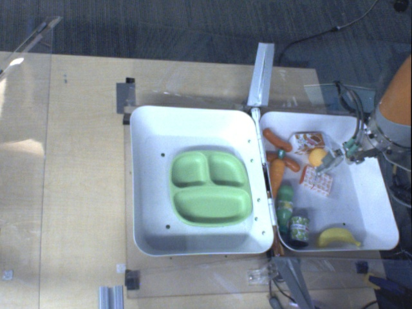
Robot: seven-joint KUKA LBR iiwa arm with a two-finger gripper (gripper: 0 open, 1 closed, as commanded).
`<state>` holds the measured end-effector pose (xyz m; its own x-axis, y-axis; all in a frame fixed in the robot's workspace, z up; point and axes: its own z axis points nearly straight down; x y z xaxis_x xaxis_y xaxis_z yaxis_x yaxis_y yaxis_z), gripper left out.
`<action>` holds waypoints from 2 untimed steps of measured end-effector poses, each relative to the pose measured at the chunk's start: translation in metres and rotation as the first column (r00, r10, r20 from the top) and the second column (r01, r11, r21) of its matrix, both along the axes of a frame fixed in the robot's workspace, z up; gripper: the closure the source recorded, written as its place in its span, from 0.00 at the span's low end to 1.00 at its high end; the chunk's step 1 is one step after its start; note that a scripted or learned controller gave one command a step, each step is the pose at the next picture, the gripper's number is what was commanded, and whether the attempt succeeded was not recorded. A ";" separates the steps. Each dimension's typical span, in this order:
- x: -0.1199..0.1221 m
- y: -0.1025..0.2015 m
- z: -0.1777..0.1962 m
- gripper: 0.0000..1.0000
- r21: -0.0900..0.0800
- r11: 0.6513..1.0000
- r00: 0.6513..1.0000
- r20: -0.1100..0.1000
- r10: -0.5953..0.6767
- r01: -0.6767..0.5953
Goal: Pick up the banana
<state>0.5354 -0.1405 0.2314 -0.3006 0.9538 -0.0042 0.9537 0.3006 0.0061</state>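
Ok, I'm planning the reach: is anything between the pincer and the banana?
Nothing visible blocks it. The pincer hovers above the red-patterned packet in the right bin; the banana lies apart by the near wall, with bare bin floor between them. The small can sits off to its side.

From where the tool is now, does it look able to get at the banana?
Probably yes. The banana lies alone near the right bin's front edge, with bare floor around it and nothing on top. The tool sits further back in the same bin.
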 end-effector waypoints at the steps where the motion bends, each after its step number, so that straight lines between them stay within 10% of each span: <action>1: -0.048 -0.023 -0.097 0.00 0.002 0.999 0.999 -0.006 0.050 -0.050; 2: -0.043 0.023 -0.140 0.00 -0.009 0.969 0.969 0.010 0.246 -0.246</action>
<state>0.4927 -0.1179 0.0915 -0.5258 0.8505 -0.0155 0.8504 0.5260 0.0134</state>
